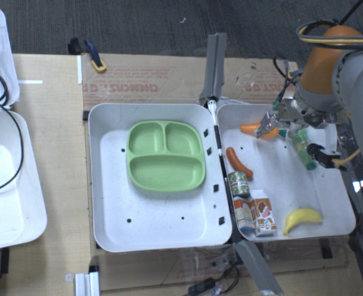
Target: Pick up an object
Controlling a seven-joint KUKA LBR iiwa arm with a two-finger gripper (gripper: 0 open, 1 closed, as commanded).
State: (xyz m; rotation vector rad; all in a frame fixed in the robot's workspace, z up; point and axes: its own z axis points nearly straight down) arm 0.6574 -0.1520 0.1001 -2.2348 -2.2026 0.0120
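Note:
My gripper (270, 127) is low in the far left part of the right bin (336, 190), right over the thick end of an orange carrot (250, 129). The carrot's thin end points left, toward the wall between the bins. The grey wrist and the orange band of the arm rise behind the gripper at the upper right. A green bottle (303, 147) lies just right of the gripper, partly under the wrist. Nearer the front lie a red sausage (239, 163), a small can (238, 184), a juice carton (256, 215) and a yellow banana (302, 219).
The left bin (107, 221) holds a green divided plate (166, 155). A grey post (215, 66) stands behind the wall between the bins. A white fixture with black cables (2, 165) sits at the far left of the bench.

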